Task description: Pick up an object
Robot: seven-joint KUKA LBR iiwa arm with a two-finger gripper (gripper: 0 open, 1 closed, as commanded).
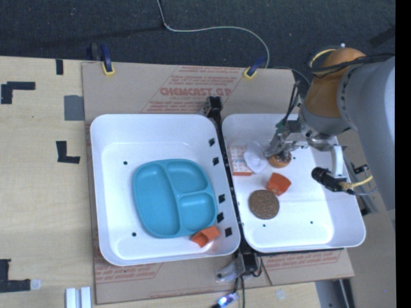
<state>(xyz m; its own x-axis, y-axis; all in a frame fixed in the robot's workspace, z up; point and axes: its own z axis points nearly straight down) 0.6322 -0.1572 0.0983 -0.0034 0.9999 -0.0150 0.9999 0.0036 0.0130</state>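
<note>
Since my gripper [280, 151] sits low in the right bin [347, 233], I'd descend straight onto the tan piece [279, 161] beneath it, at twelve o'clock from the orange block [279, 183]; grip state I cannot tell.

Robot lab: clamped cardboard [186, 88], white bins [106, 140], taped markers [64, 151].
</note>
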